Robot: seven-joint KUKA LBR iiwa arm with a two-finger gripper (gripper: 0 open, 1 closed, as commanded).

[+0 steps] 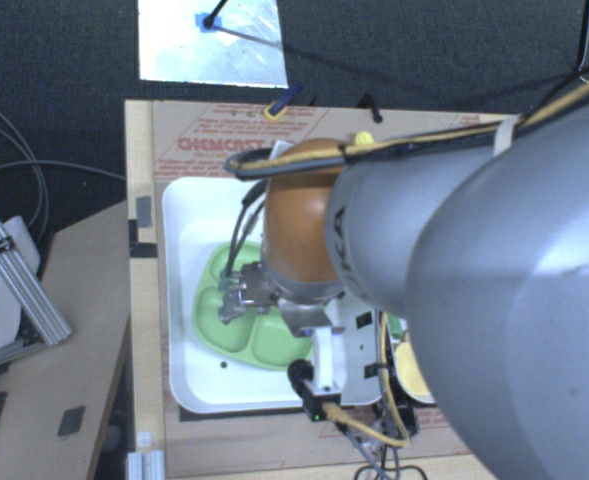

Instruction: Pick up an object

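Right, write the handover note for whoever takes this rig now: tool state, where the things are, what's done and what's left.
Tool: hidden under the arm's wrist, which hangs low over the left bin; whether it is open or shut cannot be seen.
Things: a green compartment tray lies in the left bin, partly covered by the arm. A pale yellow object shows at the right bin's edge, mostly hidden.
Done: arm brought down over the tray.
Left: no grasp confirmed; pick-up and lift remain.

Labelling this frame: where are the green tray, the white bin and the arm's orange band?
green tray (pixel 217 313): camera view, left rim.
white bin (pixel 179 218): camera view, left wall.
orange band (pixel 296 218): camera view, its middle.
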